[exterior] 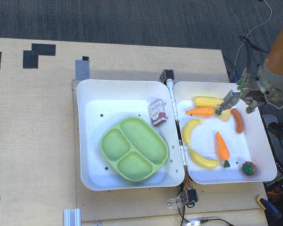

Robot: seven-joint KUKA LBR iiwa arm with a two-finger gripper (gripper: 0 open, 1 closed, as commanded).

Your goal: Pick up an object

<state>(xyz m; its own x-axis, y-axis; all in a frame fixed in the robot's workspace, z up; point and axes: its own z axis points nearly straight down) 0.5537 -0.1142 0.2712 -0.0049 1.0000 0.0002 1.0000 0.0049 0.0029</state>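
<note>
Gripper (236, 103) hangs over the right white bin (262, 140), fingers spread apart, nothing between them. Under it: two orange plastic carrots (201, 111) (221, 146), three yellow bananas (207, 100) (188, 129) (203, 159), one red sausage (237, 120), one strawberry (248, 168). Left white bin (85, 140): one green divided plate (134, 148), one small red-and-white can (157, 112).
</note>
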